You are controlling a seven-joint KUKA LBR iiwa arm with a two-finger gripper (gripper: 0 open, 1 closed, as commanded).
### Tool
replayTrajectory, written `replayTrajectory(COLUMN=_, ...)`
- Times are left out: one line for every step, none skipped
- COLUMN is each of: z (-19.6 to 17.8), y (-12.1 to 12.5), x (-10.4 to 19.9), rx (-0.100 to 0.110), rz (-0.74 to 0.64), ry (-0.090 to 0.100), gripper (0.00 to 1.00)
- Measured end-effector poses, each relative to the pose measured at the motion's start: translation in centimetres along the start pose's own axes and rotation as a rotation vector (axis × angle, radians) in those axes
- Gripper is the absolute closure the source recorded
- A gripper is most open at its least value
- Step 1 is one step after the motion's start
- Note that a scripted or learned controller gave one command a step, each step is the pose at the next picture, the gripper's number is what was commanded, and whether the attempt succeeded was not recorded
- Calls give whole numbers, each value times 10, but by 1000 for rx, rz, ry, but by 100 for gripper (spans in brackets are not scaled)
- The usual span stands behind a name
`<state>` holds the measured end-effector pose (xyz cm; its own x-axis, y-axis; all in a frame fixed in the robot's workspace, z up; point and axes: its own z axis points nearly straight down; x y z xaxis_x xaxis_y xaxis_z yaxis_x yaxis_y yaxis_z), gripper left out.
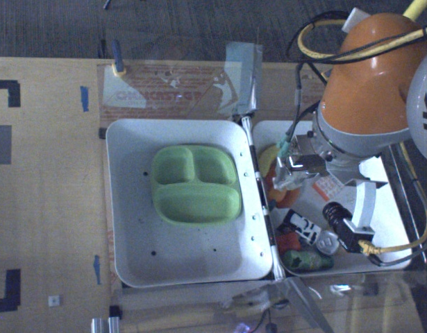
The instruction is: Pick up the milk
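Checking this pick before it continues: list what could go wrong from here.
1. Clutter: the gripper hangs over the right bin, where small items crowd together, among them a black-and-white carton and a green item. It might close on the wrong one or nudge neighbours.
2. Occlusion: the arm hides much of that bin, so the target is hard to confirm.

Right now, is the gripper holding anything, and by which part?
Cannot be told: the gripper is low over the clutter in the right bin, its tips hidden among the items.
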<state>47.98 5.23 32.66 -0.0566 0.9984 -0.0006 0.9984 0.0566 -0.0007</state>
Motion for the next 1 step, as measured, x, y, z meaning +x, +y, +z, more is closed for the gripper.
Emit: replayTrajectory(z=43, y=-4, x=-62, rx=2, rz=86, ry=0, gripper=100)
